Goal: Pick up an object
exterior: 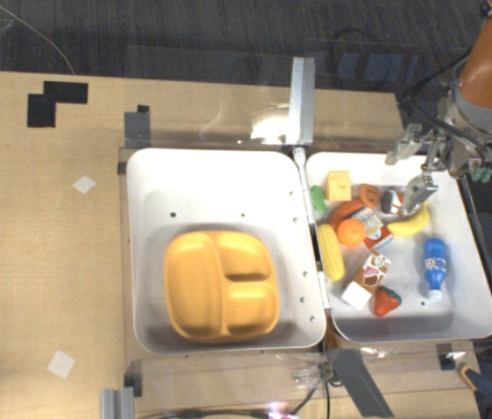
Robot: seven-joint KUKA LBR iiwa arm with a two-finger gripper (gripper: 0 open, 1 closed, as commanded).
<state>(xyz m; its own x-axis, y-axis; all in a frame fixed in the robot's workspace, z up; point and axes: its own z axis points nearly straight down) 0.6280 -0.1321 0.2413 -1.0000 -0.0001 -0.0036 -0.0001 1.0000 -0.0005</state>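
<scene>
— Right, the two bins are taken in first: a yellow divided tray (221,282) is seen in the left bin (150,173), toy food is crowded toward the near-left of the right bin (477,312).

— And the gripper (413,192)?

— It's held low by the far edge, over the banana (410,225); whether anything is gripped cannot be told.

— Risks?

— A neighbour could be nudged, so tightly is everything packed. Dark carpet is seen beyond the wooden bench (45,260).

Two white bins (141,234) (473,260); one yellow tray (220,284) in the left. In the right: one banana (412,223); one corn cob (330,251); one orange (349,232); one blue bottle (434,267); one strawberry (386,301); one cheese block (338,185).
</scene>
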